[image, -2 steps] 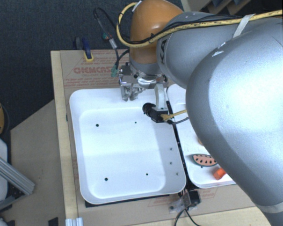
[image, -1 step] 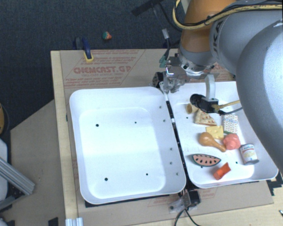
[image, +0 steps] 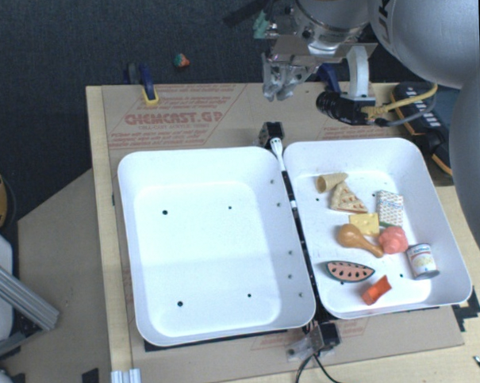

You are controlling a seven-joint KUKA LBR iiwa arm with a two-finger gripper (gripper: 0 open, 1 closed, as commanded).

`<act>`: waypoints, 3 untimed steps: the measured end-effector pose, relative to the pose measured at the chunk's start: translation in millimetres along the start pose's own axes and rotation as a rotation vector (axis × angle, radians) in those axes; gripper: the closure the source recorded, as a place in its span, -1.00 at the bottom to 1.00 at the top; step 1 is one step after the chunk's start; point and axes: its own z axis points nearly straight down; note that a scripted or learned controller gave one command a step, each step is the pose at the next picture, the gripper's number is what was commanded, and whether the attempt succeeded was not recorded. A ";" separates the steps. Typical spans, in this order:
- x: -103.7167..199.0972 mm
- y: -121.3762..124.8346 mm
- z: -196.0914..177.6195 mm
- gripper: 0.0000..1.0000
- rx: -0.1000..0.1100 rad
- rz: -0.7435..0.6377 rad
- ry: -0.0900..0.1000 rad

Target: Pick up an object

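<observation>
Where the two white bins sit side by side on the brown board (image: 181,110), the left bin (image: 144,171) is seen bare apart from a few small dark dots on its floor. All objects are found in the right bin (image: 430,170). A small cone (image: 331,181) lies near its upper left, with a pizza slice (image: 347,199) just below it. A patterned carton (image: 389,208) is noted to the right of the slice, and a yellow cheese block (image: 364,222) sits below both. A tan drumstick-shaped piece (image: 356,239) is recorded touching the cheese, with a pink rounded item (image: 393,239) just beside it on the right. A small can (image: 421,260) lies near the right wall. A watermelon slice (image: 349,271) rests near the lower left, and a red-orange piece (image: 375,290) is placed just beside it, toward the front rim.

The gripper (image: 281,88) is held above the board behind the bins, near the black clip (image: 271,133) at the divide, well apart from every object. Nothing is seen between its fingers; whether they are spread or closed cannot be told.
</observation>
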 end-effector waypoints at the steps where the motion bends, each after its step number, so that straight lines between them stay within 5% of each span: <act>1: 36.4 2.1 -191.7 1.00 0.000 0.003 -0.001; 2: 114.6 -62.3 -103.4 1.00 0.032 -0.002 -0.004; 3: 134.6 -74.0 14.6 1.00 0.034 0.005 -0.008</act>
